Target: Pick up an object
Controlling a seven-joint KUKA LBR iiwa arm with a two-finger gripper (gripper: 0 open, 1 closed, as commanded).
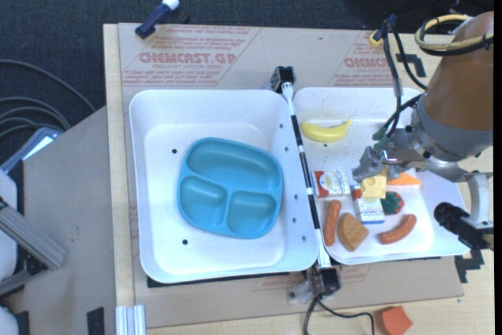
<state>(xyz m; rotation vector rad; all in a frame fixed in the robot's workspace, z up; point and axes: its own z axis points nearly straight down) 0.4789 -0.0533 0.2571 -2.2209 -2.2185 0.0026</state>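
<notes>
At the far left of the frame, dark grey carpet [63, 4] covers the floor, with black cables [31, 102] looping across it above a pale grey panel [70, 192]. A blue-handled tool with a white tip [157, 16] lies on the upper left corner of the light wooden bench top [235, 51], which carries red printed lettering along its upper part. The left white shallow plastic bin [149, 121] sits on this board and holds a light blue plastic plate with three compartments [230, 187], lying flat near its middle. A black clamp strip [298, 145] runs along the seam where the two bins meet.

In the right white bin [329, 100], a yellow toy banana [325, 130] lies in the upper part. Below it sit a small red and white packet [330, 183], a red-brown toy sausage [332, 221], a brown bread-like piece [352, 232], a yellow block [374, 187], a small white box [369, 212], a red and green toy vegetable [391, 203], and a second red sausage [397, 229]. The gripper [378, 161] hangs just above the yellow block at centre right; whether it is parted or closed cannot be told. An orange block [396, 319] lies on the board at the lower right.
</notes>
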